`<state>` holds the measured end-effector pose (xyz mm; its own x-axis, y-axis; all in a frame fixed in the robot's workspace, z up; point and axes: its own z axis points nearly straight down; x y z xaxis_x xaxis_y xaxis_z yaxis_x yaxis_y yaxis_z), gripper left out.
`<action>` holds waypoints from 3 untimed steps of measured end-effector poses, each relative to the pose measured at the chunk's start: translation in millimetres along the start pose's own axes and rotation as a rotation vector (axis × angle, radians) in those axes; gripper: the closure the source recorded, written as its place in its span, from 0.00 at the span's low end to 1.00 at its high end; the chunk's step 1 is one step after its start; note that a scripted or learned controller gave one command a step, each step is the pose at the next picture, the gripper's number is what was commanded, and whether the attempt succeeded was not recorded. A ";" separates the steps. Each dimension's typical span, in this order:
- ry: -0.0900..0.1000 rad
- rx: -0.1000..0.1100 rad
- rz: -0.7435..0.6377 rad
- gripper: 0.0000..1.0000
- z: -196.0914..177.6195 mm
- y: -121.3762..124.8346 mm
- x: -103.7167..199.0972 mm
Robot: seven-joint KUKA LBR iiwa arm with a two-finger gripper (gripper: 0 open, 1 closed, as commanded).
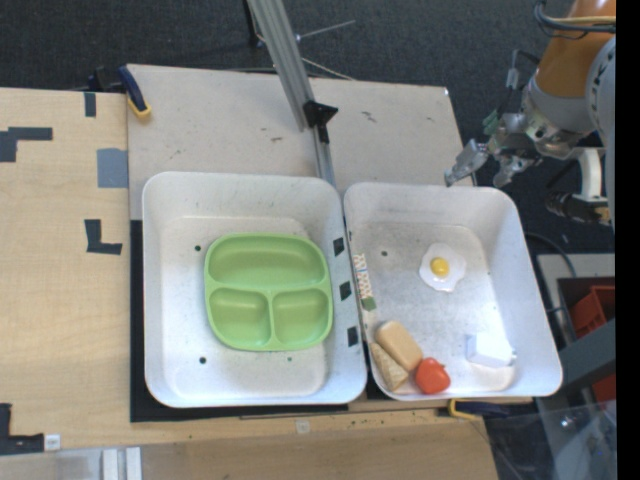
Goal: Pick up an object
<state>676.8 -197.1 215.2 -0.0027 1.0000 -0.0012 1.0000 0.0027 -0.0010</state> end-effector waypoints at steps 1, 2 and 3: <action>-0.001 0.001 0.000 0.00 -0.1 -0.1 -0.2; 0.001 0.005 0.001 0.00 49.3 -9.8 -1.2; 0.001 0.006 0.001 0.00 109.6 -6.1 -4.4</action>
<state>670.6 -201.7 105.7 -0.0018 1.0000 0.0002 1.0000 0.0018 -0.0070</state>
